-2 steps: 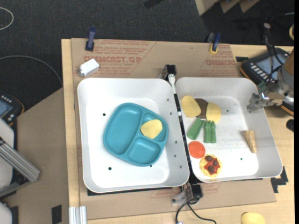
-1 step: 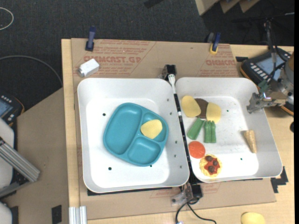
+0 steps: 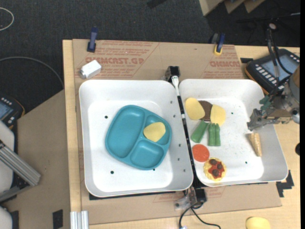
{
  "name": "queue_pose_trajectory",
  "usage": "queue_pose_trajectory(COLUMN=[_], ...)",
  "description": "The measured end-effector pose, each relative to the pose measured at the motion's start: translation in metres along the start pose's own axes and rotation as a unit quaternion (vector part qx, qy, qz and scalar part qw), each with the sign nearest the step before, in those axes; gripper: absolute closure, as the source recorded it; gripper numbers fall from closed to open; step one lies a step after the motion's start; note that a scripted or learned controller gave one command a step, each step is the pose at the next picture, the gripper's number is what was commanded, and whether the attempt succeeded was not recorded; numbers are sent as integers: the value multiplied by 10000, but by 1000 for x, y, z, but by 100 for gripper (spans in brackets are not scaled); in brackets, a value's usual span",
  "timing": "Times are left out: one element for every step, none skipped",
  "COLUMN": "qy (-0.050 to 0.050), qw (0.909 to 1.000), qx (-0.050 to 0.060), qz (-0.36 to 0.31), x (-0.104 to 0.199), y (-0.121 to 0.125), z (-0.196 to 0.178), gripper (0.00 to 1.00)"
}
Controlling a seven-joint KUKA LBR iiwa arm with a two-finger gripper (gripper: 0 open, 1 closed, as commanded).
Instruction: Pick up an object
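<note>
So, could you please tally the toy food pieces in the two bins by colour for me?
Yellow: 3, one on the blue tray, two in the right bin
Green: 2
Brown: 1
Red-orange: 1
Tan: 1
Yellow with red topping: 1
Total: 9

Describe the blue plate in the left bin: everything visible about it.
The blue plate is a teal, smooth, plastic-looking tray with rounded corners, divided by raised ridges into three compartments. It lies flat and turned at an angle on the floor of the left bin, apart from the walls. A pale yellow, rounded piece rests in its upper right compartment; the other two hold nothing.
</note>
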State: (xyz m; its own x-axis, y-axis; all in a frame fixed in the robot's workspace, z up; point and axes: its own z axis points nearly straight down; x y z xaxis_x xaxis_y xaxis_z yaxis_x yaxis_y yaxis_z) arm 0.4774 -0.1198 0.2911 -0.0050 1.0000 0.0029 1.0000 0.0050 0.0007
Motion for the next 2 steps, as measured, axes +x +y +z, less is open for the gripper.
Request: queue_pose_trajectory(qy=[-4,-29], qw=[10000,10000], qx=[58,7], qz=[37,41], x=[-28,-81], y=[25,59], z=[111,171], gripper=[100,100])
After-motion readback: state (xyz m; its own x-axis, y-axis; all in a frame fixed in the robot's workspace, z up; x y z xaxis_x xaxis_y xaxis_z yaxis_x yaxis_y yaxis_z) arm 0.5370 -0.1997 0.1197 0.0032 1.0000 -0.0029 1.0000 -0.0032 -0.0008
